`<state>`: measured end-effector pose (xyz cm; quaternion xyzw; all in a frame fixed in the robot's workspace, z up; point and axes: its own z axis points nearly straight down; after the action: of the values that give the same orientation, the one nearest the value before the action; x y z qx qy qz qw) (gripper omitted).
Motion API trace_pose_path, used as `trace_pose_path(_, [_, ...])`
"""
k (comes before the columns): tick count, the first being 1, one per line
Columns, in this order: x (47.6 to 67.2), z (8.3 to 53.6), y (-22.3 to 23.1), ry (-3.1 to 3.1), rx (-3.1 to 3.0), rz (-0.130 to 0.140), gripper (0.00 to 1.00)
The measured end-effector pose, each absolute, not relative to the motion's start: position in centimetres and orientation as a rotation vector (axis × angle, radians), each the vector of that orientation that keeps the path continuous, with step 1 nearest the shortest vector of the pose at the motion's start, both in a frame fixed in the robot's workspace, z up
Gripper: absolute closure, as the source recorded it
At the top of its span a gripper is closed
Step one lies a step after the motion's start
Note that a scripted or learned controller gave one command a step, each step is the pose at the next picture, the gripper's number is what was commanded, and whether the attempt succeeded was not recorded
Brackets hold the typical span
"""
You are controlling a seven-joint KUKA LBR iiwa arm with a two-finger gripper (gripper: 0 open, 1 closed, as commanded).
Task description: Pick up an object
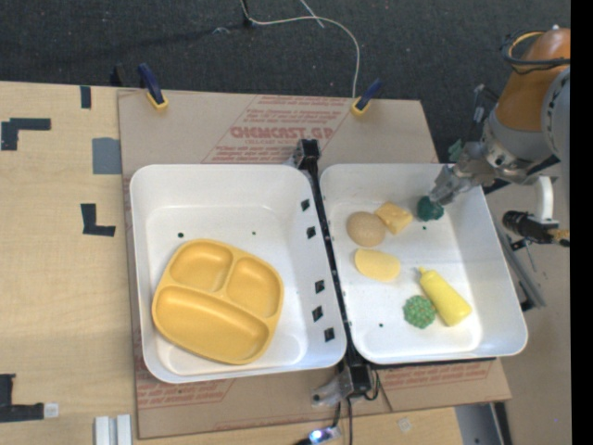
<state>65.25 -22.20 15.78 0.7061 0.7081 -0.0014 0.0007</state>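
Note:
The right bin (482,341) holds several small items. A tan rounded lump (365,229) lies beside a yellow chunk (395,217), with a pale yellow oval piece (377,265) below them. Near the front are a yellow bottle shape (445,296) and a green broccoli-like piece (419,311). My gripper (439,193) reaches in from the right and hangs low over the bin's far right part. A small dark green object (429,209) sits right at its tip. Whether the gripper holds it or only touches it, I cannot tell.
The left bin (148,193) carries a yellow divided tray (218,299) toward its front. A black divider (320,248) runs between the two bins. Both bins rest on a cardboard sheet (269,128) clamped at the back. The arm's grey and orange body (533,82) stands at the right.

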Motion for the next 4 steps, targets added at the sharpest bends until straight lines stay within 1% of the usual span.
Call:
trace_pose_path(1, [64.3,21.1,-22.1,2.219,2.218,0.003,1.00])
trace_pose_path(2, [64.0,27.3,-21.7,2.220,2.215,0.004,1.00])
trace_pose_path(3, [64.0,27.7,-21.6,2.223,2.219,0.000,1.00])
trace_pose_path(4, [64.0,27.6,-16.6,2.229,2.216,0.000,1.00])
